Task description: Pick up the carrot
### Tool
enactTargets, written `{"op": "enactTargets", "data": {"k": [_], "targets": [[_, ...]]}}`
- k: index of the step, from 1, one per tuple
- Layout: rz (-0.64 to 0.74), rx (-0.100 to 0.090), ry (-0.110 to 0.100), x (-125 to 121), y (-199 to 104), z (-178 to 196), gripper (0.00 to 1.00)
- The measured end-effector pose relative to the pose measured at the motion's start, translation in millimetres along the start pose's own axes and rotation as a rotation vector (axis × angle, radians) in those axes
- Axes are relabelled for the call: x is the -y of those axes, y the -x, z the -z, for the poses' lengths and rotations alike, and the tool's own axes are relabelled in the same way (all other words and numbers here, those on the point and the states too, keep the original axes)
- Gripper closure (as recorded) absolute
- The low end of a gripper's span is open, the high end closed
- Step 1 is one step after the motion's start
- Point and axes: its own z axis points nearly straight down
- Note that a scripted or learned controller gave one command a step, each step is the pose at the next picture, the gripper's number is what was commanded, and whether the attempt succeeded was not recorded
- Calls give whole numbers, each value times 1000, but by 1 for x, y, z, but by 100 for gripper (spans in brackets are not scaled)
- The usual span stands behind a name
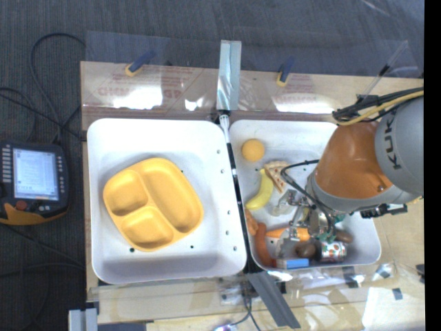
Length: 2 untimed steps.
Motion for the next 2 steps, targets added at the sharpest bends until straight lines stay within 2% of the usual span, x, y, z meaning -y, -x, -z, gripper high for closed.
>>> {"op": "enactTargets", "data": {"k": [1,2], "targets": [[2,-8,-3,0,0,5,100],[97,14,2,-53,-16,193,100]]}}
